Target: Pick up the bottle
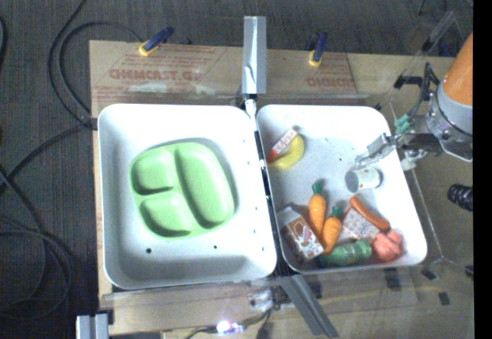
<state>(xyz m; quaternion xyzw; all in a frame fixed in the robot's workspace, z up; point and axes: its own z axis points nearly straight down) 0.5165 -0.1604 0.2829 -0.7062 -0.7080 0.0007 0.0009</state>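
Camera view looks down on two white bins side by side on the surface. The left bin (pixel 115 199) holds a green divided plate (pixel 183 188). The right bin (pixel 338 121) holds the toys. A small red and white bottle (pixel 281 144), as far as its shape can be read, lies on its side in the far left corner, touching a yellow banana (pixel 293 154). Two orange carrots (pixel 324 218) lie near the middle, with a printed box (pixel 302 235) beside them, a green vegetable (pixel 350 253) and a pink piece (pixel 389 245) along the near wall, and a hot dog (pixel 369 214) just above them. The gripper (pixel 374 149) hangs over the right half of this bin, just above a small white cup (pixel 365 177) and well apart from the bottle. Whether it is spread or closed cannot be told at this angle, and nothing is seen pinched in it.
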